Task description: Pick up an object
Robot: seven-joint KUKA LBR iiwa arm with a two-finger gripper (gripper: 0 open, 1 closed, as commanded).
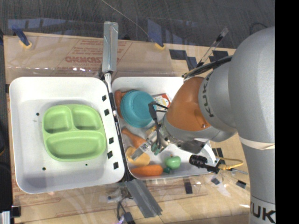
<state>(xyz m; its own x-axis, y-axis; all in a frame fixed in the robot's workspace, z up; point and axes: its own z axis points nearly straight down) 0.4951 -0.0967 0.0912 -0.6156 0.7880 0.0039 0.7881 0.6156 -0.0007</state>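
We see our jaws (156, 146) low in the right bin (187, 83), near a carrot (146, 171) and green ball (173, 162). We cannot tell how they stand. Crowded toys could slip away.

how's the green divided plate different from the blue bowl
The green divided plate lies by itself in the left bin; the blue bowl sits in the right bin crowded among toy food. The plate is flat, squarish and split into three compartments; the bowl is round and deeper, with one hollow. The plate shows whole; the arm covers part of the bowl's edge. Both rest open side up.
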